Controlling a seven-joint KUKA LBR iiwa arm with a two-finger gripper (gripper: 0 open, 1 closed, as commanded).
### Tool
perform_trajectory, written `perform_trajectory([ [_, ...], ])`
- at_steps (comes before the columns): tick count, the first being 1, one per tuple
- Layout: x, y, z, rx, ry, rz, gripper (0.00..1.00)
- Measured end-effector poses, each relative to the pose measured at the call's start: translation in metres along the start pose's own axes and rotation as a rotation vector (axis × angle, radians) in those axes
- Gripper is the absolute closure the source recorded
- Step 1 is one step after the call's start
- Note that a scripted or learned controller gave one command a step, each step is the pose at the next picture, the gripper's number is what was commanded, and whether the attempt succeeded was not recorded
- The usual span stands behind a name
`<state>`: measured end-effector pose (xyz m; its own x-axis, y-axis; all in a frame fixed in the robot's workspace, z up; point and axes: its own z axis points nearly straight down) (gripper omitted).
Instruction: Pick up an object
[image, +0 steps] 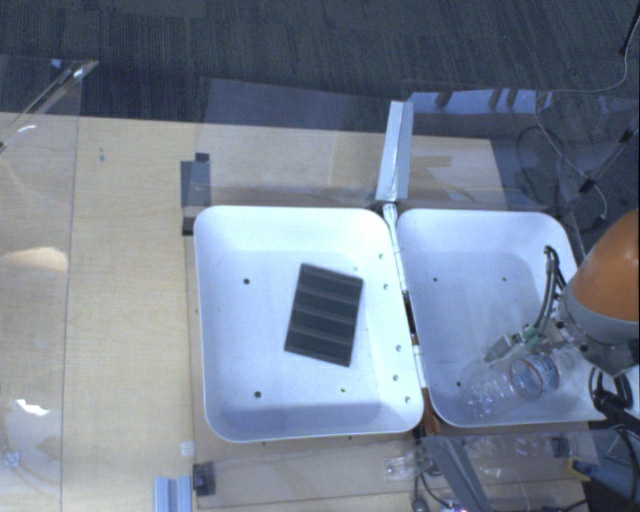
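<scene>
lying mid-frame, one dark ridged block (324, 314) in the left bin (230, 300); one clear cup (505, 383) lower right; jaws' state unclear.

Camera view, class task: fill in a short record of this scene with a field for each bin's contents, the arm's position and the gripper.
left bin: holds a dark ribbed rectangular pad, lying flat near the middle, slightly tilted
right bin: holds a clear plastic object, lying in its near right part
arm: reaches in from the right, orange band over the right bin's right edge
gripper: low over the right bin, just above the clear plastic object; grasp cannot be judged
bench: light wood
</scene>
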<state>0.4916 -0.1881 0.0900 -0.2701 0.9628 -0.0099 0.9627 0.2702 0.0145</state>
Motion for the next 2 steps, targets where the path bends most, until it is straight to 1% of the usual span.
perform_trajectory([
  [1,-0.022,0.019,-0.016,0.009,0.008,-0.161,0.0],
  [2,-0.017,-0.006,-0.088,0.006,0.006,-0.207,0.0],
])
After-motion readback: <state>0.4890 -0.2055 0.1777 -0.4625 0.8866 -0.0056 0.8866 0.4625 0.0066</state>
